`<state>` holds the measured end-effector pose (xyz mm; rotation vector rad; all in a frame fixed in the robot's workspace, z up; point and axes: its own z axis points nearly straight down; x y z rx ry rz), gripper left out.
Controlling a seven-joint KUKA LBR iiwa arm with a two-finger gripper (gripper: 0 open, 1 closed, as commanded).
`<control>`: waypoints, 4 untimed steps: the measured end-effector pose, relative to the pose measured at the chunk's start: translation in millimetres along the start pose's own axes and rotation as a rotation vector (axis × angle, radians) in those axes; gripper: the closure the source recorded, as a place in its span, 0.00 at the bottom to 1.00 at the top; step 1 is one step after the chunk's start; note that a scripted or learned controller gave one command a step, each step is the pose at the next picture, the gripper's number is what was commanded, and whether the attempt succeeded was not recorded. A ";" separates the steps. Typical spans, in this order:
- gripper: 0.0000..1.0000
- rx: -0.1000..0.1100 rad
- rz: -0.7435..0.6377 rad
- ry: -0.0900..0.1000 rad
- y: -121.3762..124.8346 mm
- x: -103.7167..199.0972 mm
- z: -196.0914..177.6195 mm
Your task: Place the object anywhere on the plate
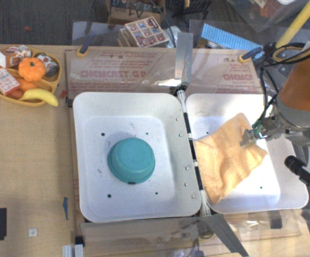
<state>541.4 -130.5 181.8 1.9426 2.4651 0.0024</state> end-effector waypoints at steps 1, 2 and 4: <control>1.00 0.001 0.000 0.000 0.7 -0.9 -43.1; 1.00 0.002 -0.400 0.002 17.0 55.1 -50.1; 1.00 -0.001 -1.198 0.002 39.7 148.9 -31.9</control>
